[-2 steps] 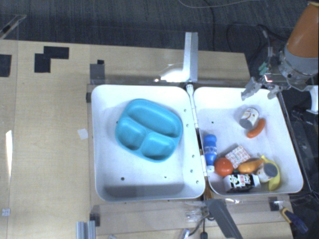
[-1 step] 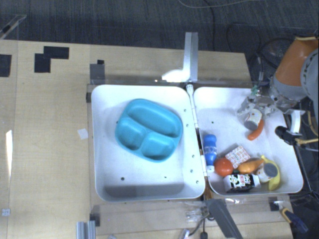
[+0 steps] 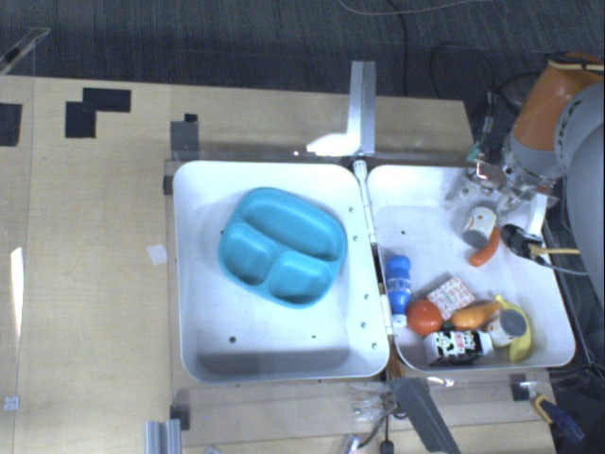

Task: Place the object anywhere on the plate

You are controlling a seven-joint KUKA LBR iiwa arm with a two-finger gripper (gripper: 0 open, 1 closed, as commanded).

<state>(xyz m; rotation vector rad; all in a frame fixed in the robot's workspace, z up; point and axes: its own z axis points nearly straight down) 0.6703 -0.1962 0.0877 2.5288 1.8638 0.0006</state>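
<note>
Blue and divided into 3 compartments, the plate (image 3: 282, 246) lies in the left bin (image 3: 198, 348), with nothing on it. We see the gripper (image 3: 484, 218) low over the upper part of the right bin (image 3: 416, 197), just above an orange, carrot-shaped object (image 3: 486, 247) that rests on the bin floor. We cannot tell whether that object is gripped at all, and how the gripper is set is not clear to us from this angle. Well apart, at the bin's lower end, sit a blue bottle (image 3: 398, 274), a red tomato-like ball (image 3: 424, 317), a banana (image 3: 516, 334) and a few other small items. We judge the step in hand to be the pick. To do it well, we would centre over the orange piece, square across its narrow width, lift straight up, clear the divider between the 2 bins, then release low over the plate's middle.
</note>
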